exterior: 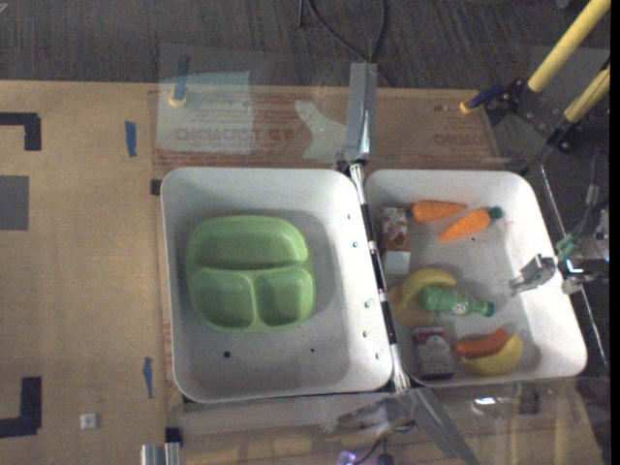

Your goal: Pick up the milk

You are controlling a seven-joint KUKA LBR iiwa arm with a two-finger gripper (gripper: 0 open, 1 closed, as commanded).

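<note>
Two small cartons lie in the right bin (542, 211), and their labels are too small to tell which is the milk. One red and white carton (392, 229) rests against the bin's left wall near the back. The other carton (433, 350), red with a pale label, lies at the front. My gripper (536, 275) hangs over the bin's right side, well to the right of both cartons, with nothing visibly in it. The arm behind it is cut off by the view's right edge.
The right bin also holds two carrots (455, 217), a banana (424, 284), a green bottle (456, 304), and a second banana with a red item (490, 349). A green divided plate (251, 270) sits in the left bin (184, 201). Yellow poles (572, 32) stand at the back right.
</note>
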